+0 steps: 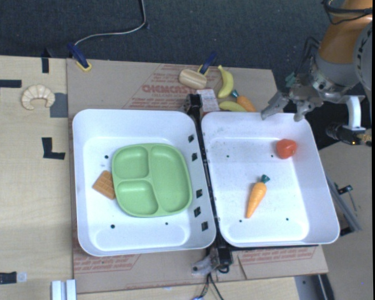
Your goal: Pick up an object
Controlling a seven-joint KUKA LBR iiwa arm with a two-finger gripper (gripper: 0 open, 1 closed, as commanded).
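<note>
From the camera view, the gripper [286, 106] hangs over the far rim of the right bin [319, 186], fingers spread apart and grasping nothing. Inside that bin, the red tomato [286, 148] sits near the far right corner, and the carrot [256, 196] lies mid-bin, well apart from the fingers. Over in the left bin [87, 167], the green divided plate [152, 179] rests with a cracker [104, 184] touching its left edge.

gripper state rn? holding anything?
Gripper: open, nothing between the fingers, over the far right corner of the right bin. Tomato and carrot lie in that bin.
</note>
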